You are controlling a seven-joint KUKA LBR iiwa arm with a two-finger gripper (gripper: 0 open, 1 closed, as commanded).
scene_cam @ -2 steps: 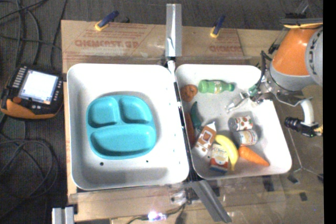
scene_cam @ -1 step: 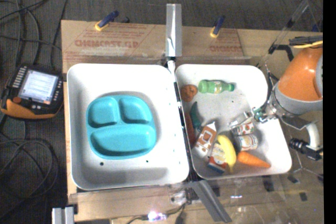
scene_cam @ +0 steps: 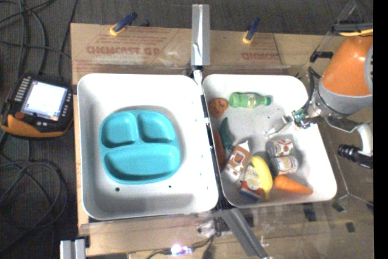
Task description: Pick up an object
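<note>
The right bin (scene_cam: 315,130) holds a green bottle (scene_cam: 248,100) lying at the back and a brown round item (scene_cam: 218,107) next to it. Further forward lie a dark green vegetable (scene_cam: 225,133), a small carton (scene_cam: 237,159), a yellow banana (scene_cam: 261,171), two cans (scene_cam: 282,154) and an orange carrot (scene_cam: 292,185). My gripper (scene_cam: 290,121) reaches in over the bin's right side, just above and behind the cans and right of the bottle. I see nothing held in it.
The left bin (scene_cam: 91,191) holds a blue divided plate (scene_cam: 140,145). A metal post (scene_cam: 200,33) stands behind the wall between the bins. A teach pendant (scene_cam: 39,106) lies off the bench at left. The arm's orange band (scene_cam: 348,70) hangs over the right bin's edge.
</note>
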